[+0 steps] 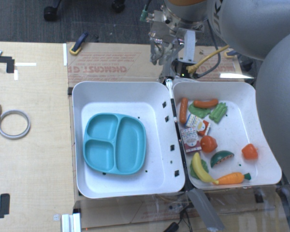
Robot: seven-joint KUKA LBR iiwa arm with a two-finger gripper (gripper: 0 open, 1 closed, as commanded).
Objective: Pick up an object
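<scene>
Objects: small plastic toy foods (209,139) (banana, carrot, tomato, sausage among them) lying loose in right white bin (261,129).
Progress: nothing lifted yet; whole pick seemingly left.
Gripper: two-finger metal gripper (163,57) raised beyond bins' far edge; opening impossible to judge.
Left white bin (82,178): holding turquoise three-compartment plate (115,143).

left bin (82,129): blue tray (115,143) fills middle | right bin (249,93): toys crowd left half, right side open

Two white bins (82,129); one blue plate (115,144)
</scene>
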